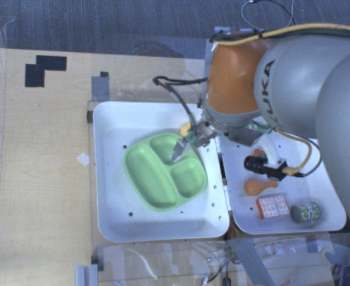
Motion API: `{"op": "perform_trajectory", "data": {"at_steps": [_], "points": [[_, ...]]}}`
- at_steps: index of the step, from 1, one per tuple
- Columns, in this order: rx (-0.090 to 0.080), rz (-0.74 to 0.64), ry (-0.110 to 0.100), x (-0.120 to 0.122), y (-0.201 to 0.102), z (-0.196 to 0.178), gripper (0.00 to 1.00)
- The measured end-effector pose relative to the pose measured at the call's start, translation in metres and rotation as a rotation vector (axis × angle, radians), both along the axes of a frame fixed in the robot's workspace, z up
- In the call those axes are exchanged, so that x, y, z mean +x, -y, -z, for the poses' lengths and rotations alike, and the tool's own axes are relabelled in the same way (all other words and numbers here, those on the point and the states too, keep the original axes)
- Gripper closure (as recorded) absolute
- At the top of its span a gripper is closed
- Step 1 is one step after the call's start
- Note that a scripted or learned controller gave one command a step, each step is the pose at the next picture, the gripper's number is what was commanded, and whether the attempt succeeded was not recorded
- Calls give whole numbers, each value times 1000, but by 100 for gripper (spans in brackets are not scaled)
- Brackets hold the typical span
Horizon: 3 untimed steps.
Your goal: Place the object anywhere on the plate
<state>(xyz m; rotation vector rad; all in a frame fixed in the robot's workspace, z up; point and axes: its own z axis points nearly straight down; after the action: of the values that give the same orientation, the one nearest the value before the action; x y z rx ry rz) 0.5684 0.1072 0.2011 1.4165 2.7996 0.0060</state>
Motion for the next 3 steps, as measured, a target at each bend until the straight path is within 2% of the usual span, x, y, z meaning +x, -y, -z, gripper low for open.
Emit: {"op": "perform_trajectory", "data": {"at_steps": [1, 2, 3], "points": [[2, -3, 6, 2, -1, -11, 100], [2, -2, 6, 2, -1, -11, 0], [3, -4, 11, 3, -1, -23, 100]]}}
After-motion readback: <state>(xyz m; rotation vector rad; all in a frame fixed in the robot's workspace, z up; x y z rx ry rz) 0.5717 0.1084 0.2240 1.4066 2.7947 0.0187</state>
